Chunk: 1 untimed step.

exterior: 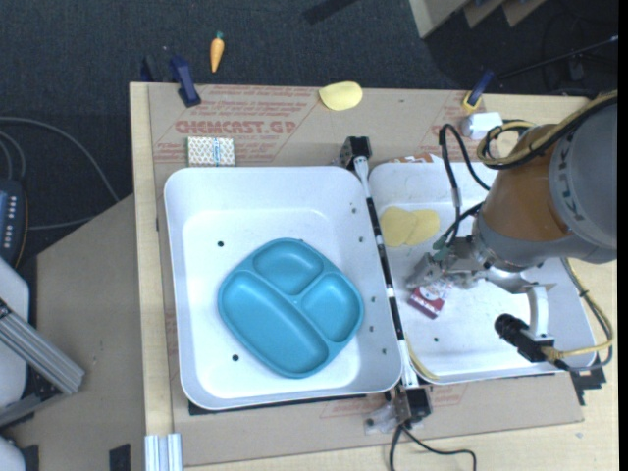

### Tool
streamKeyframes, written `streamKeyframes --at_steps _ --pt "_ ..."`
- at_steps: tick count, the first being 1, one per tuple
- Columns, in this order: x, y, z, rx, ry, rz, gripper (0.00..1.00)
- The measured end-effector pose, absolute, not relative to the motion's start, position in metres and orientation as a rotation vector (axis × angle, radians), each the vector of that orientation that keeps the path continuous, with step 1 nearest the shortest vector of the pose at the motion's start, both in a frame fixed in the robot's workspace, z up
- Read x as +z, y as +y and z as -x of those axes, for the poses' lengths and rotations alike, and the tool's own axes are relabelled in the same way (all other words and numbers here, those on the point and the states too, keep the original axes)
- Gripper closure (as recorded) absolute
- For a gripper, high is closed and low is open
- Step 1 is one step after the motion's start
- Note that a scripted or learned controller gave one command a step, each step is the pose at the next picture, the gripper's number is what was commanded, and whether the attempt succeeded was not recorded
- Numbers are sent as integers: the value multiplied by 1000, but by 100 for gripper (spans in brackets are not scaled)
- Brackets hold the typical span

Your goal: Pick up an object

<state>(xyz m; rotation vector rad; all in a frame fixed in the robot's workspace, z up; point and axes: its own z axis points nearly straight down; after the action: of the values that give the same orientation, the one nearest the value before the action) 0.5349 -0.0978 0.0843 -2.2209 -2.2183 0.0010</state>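
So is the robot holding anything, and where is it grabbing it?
Cannot be told. The gripper is low in the right bin, at a small red and white packet, but the hold itself is hidden.

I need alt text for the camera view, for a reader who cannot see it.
The grey and orange arm reaches into the right bin, its gripper low over a small red and white packet near a pale yellow object. The left bin holds a blue divided plate.
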Motion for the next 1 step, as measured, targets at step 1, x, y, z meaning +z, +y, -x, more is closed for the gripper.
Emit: streamKeyframes --at_steps 1 --pt "94 -97 -535 -1 -2219 2221 100"
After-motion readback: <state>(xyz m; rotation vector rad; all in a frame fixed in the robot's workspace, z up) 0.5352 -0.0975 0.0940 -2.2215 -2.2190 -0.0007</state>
